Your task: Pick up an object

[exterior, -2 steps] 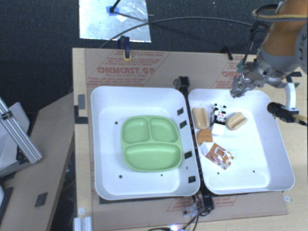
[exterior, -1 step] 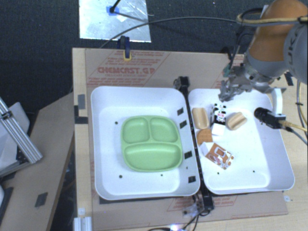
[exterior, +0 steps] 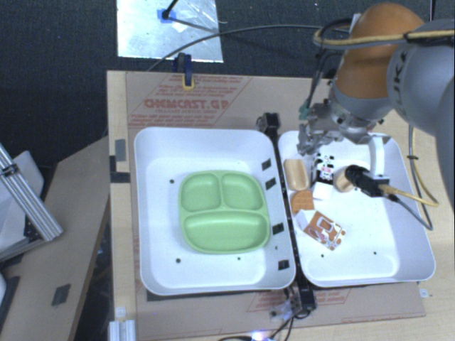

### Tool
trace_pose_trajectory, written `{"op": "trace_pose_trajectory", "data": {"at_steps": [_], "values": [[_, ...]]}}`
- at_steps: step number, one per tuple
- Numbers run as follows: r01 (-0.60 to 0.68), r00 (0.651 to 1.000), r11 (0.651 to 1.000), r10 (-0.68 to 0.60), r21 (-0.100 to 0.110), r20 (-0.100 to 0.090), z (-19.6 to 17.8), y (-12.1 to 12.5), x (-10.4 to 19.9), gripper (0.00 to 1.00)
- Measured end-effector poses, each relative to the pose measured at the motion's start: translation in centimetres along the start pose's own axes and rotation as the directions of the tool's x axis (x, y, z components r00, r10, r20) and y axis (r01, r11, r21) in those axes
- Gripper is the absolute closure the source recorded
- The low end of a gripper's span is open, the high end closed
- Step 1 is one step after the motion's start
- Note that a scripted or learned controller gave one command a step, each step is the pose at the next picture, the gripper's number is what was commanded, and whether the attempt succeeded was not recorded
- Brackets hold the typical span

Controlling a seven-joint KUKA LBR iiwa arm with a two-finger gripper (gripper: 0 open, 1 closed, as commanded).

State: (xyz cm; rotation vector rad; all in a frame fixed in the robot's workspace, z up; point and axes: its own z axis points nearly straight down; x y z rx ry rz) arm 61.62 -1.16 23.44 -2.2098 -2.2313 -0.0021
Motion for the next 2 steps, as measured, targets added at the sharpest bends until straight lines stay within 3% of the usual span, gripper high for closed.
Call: {"op": "trace_pose_trajectory", "data": {"at_steps": [2], "values": [[-0.001,1.0,1.0,0.001,0.001,0.0,0.8,-3.7,9.0,1.0]]}}
